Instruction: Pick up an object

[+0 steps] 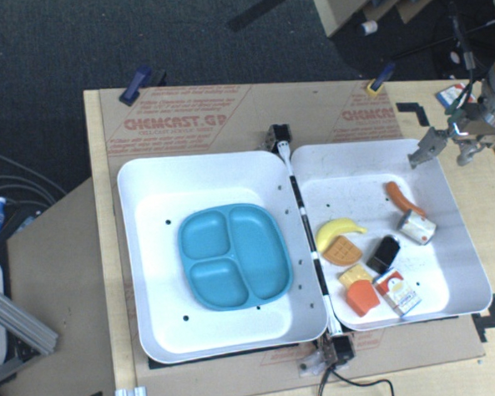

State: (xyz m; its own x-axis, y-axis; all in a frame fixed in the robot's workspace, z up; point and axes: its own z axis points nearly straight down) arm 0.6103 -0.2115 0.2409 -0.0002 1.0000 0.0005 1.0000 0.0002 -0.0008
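The hand [446,143] hangs at the far right edge of the table [225,111], over the far right corner of the right bin [354,157]. Its two fingers are spread wide apart, one reaching left over the bin's rim, the other toward the right, and nothing sits between them.

The things to pick up lie in the right bin, all nearer the front of the table than the hand and to its left. Closest to the hand is a sausage [400,198], its long axis slanting from far-left to near-right. Just beside its near end lies a small white and grey can [417,227] on its side, its long axis running roughly left to right. A banana [339,229] lies near the bin's left wall, curved, its tip pointing right. Touching it on the near side is a waffle [342,251]. A black block [386,253] lies tilted in the bin's middle. Toward the front edge sit a yellow cracker [354,274], an orange-red block [362,296] and a red and white carton [398,292], slanted toward the near right corner.

The left bin [147,191] holds a blue divided plate [233,255], well apart from the hand.
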